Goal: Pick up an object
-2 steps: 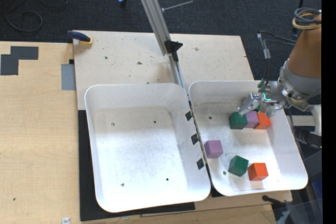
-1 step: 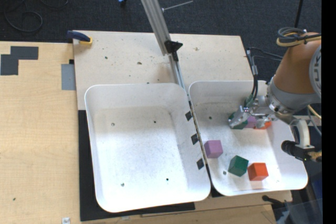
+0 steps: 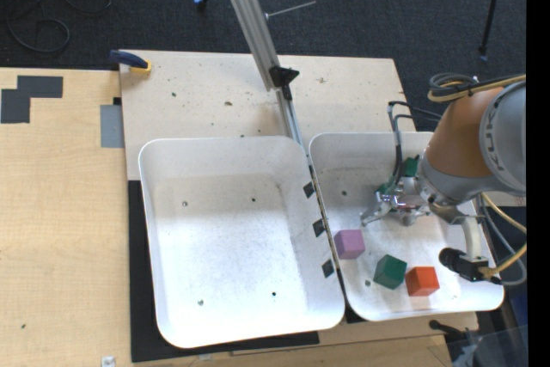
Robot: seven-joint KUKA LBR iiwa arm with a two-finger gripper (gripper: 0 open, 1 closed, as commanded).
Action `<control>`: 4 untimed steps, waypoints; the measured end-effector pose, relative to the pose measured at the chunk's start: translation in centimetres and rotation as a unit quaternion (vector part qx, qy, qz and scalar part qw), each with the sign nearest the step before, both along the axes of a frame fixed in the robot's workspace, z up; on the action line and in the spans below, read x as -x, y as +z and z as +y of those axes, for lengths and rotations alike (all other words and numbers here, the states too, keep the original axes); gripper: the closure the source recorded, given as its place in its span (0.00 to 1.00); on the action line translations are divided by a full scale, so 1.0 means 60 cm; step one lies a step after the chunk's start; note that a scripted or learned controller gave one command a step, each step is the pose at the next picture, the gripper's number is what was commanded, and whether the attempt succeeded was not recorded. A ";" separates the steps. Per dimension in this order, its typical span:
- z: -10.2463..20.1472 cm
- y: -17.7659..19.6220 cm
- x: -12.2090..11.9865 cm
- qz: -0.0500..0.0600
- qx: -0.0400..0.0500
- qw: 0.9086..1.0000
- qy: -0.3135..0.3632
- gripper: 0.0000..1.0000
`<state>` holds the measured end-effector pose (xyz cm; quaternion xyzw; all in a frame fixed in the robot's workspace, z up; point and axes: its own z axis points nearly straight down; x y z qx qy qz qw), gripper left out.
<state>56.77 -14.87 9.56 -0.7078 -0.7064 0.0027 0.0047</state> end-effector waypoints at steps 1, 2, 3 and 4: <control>0.000 -0.006 0.000 -0.004 0.001 1.000 -0.002 0.00; -0.002 0.010 0.000 -0.004 0.000 1.000 -0.006 1.00; -0.014 0.113 -0.002 -0.007 0.002 1.000 -0.005 1.00; -0.016 0.219 -0.002 -0.008 0.002 1.000 0.003 1.00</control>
